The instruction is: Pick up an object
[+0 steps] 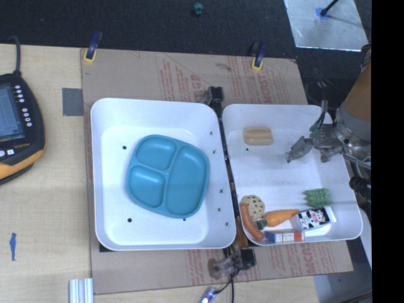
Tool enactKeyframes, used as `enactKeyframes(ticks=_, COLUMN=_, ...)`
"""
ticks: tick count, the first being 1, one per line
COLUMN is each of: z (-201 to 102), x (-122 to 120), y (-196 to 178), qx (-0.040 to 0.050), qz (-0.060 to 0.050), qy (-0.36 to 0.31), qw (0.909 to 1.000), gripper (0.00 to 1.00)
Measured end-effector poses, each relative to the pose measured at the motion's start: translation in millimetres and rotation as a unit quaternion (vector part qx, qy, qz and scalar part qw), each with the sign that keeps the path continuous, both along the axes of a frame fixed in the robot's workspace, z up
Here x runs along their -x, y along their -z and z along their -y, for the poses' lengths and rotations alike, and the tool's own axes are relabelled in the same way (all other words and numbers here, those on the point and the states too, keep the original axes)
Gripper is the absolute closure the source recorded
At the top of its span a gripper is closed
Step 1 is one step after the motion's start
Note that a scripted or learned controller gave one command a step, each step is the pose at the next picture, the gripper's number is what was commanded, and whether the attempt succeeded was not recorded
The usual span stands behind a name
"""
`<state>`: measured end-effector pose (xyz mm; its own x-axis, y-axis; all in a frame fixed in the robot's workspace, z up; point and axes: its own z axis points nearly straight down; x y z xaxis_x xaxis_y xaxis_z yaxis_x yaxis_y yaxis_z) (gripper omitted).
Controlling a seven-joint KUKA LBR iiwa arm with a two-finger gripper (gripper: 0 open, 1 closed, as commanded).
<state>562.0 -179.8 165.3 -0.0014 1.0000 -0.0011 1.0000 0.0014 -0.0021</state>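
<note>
Your gripper (309, 149) hangs over the right side of the right bin (284, 113), its two fingers spread apart with nothing between them, one pointing out toward the bin's middle and the other sitting closer to the wrist. No object is in its grasp yet, so the pick has not begun. Nearest to it is the tan block (257, 136), lying flat to the tool's left, near the far wall of the same bin, with its long axis running left to right. The other candidates crowd the near edge of that bin, below the tool: a green toy (317, 196), a carrot (281, 217), a cookie (252, 204) and a small carton (314, 219), packed close together. The left bin (101, 188) holds a blue divided plate (168, 175), well apart from the tool. I judge the block the easier target, since it lies alone
</note>
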Motion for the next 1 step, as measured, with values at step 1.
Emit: enactKeyframes(ticks=1, z=-8.4, x=-94.6, y=73.0, qx=-0.0003, qz=0.001, qy=-0.001, qw=1.0, gripper=0.0)
